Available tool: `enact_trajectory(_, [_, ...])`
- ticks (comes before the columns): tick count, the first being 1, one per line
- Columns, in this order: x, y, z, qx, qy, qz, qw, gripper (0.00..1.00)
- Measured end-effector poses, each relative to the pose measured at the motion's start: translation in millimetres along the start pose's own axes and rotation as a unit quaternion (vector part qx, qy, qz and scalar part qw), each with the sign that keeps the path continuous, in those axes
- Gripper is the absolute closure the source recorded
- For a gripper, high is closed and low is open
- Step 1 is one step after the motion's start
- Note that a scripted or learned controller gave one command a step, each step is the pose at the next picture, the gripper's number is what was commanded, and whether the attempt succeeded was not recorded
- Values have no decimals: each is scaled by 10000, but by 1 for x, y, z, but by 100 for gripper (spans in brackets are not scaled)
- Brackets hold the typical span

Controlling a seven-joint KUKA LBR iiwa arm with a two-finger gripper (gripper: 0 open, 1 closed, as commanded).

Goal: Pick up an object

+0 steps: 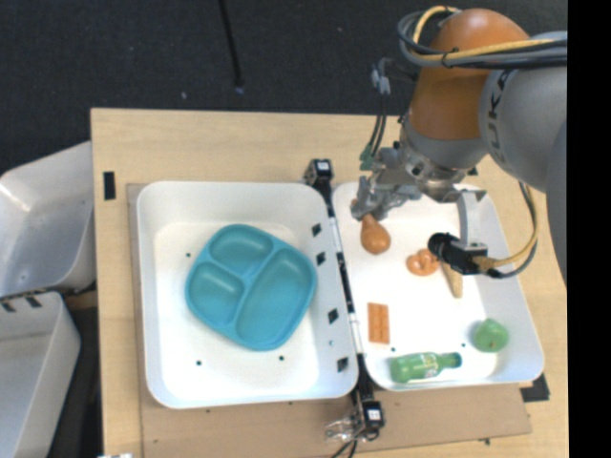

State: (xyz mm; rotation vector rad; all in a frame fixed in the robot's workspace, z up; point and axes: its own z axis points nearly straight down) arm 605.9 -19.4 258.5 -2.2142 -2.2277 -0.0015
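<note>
Two shallow white bins are seen side by side on the surface: a left bin and a right bin. In the left bin one blue divided plate is counted. In the right bin six small things are counted: one brown pear-shaped piece, one orange ring-shaped piece, one tan stick, one orange bar, one green bottle and one green round piece.

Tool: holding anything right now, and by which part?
Cannot tell. The tool sits at the top of the brown drumstick-shaped toy in the right bin, but no clear grip shows.
</note>
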Motion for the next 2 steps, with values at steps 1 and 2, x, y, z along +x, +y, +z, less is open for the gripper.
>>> enact_trajectory(1, [51, -12, 13, 5, -5, 2, 10000, 100])
enact_trajectory(2, [105, -28, 6, 5, 4, -10, 10000, 100])
